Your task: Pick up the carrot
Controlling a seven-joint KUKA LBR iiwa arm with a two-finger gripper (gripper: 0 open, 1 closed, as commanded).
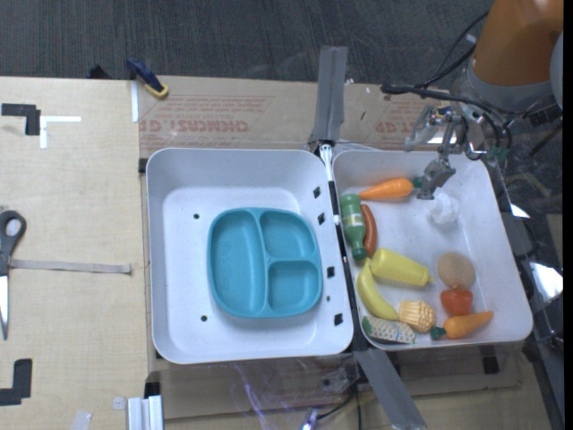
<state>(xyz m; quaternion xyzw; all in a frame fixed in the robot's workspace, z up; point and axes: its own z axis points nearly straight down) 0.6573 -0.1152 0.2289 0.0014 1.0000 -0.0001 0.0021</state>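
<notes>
An orange carrot (387,189) with a green top lies in the upper left part of the right bin (506,240), pointing left. A second, smaller carrot (467,324) rests in that bin's near right corner. My gripper (437,176) hangs just right of the first carrot's green end, close above the bin floor. It stands beside the carrot, not around it. The grey arm with its orange band (524,25) comes down from the upper right.
The right bin also holds a white crumpled piece (443,209), a green bottle (351,225), a sausage (369,229), a banana (376,296), a yellow vegetable (400,269), corn (415,313), a potato (456,268) and a tomato (456,300). The left bin (170,240) holds a blue divided plate (266,262).
</notes>
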